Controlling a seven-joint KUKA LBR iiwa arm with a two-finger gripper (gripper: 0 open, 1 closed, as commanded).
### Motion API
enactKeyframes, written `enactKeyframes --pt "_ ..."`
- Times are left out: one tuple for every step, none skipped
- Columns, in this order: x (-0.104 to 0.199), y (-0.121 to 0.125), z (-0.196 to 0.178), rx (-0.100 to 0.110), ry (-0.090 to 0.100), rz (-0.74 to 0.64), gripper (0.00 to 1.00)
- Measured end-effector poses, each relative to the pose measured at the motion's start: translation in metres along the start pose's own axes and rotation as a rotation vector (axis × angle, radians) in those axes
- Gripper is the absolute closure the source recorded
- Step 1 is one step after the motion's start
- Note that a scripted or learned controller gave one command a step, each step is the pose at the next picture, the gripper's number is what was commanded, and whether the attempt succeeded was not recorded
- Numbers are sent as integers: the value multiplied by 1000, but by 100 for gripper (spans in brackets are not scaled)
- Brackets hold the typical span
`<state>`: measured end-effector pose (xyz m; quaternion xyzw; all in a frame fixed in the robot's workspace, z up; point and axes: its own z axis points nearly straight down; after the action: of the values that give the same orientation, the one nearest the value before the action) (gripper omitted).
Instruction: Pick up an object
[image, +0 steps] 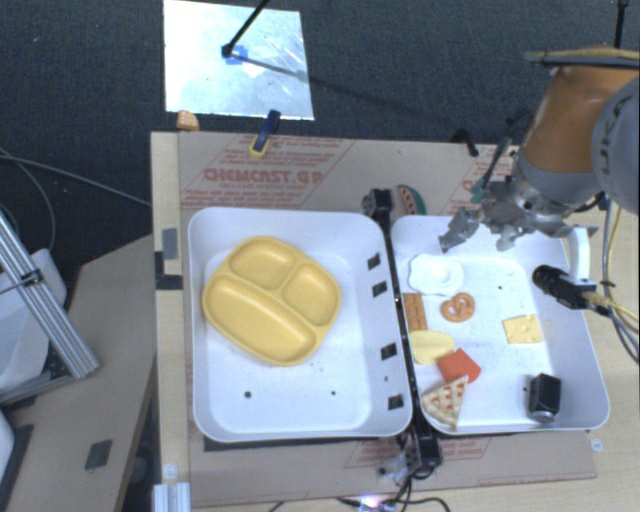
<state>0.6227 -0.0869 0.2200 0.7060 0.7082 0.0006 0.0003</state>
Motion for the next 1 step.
enactKeyframes --pt "-26 -90 141 9 2 9 0"
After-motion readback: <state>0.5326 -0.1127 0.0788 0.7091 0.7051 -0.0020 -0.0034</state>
